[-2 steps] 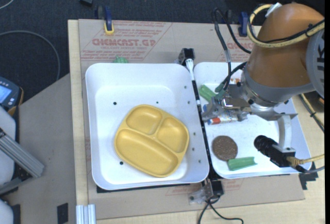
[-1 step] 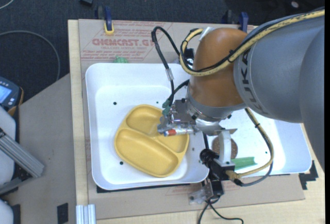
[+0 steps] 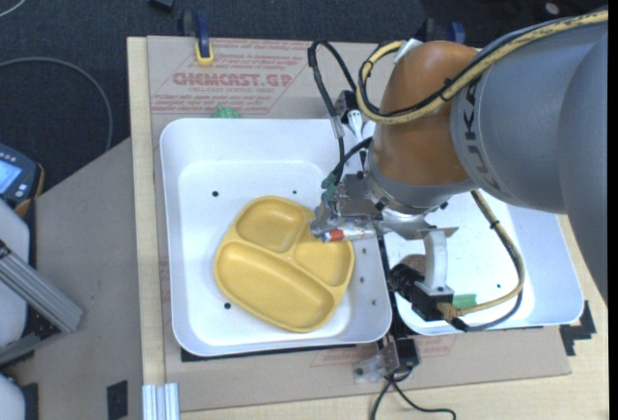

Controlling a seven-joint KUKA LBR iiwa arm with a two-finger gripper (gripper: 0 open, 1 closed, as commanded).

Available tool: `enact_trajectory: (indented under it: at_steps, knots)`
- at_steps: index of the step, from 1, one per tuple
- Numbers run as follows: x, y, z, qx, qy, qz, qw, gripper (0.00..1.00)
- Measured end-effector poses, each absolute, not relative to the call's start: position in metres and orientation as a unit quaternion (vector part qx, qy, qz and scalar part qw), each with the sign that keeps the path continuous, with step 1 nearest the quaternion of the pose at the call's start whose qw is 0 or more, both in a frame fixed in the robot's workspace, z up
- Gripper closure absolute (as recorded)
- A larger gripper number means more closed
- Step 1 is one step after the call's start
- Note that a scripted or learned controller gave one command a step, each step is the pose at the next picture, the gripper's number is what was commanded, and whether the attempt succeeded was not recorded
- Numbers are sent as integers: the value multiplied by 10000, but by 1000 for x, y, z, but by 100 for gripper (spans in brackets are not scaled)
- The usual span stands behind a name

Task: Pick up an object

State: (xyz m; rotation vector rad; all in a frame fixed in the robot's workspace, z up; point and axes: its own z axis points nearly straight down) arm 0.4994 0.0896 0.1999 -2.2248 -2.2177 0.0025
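In the camera view, a yellow divided plate [image 3: 283,263] is seen lying flat in the left white bin [image 3: 193,167], in the lower middle of the frame. The plate is roughly oblong, and its long axis is set on a slant, running from the upper left down towards the lower right; the single long compartment faces the lower left, the two smaller compartments the upper right. The gripper [image 3: 333,227] is placed at the plate's upper right rim, under the arm's orange band [image 3: 425,109], which is set just right of centre. The state of the jaws cannot be told, since they are largely hidden by the wrist. The right white bin [image 3: 541,264] is partly covered by the grey arm.
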Motion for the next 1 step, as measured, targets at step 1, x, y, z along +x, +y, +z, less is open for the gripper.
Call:
enact_trajectory:
  at_steps: [1]
  knots:
    - [478,94,219,-7070,-7073,4,12,100]
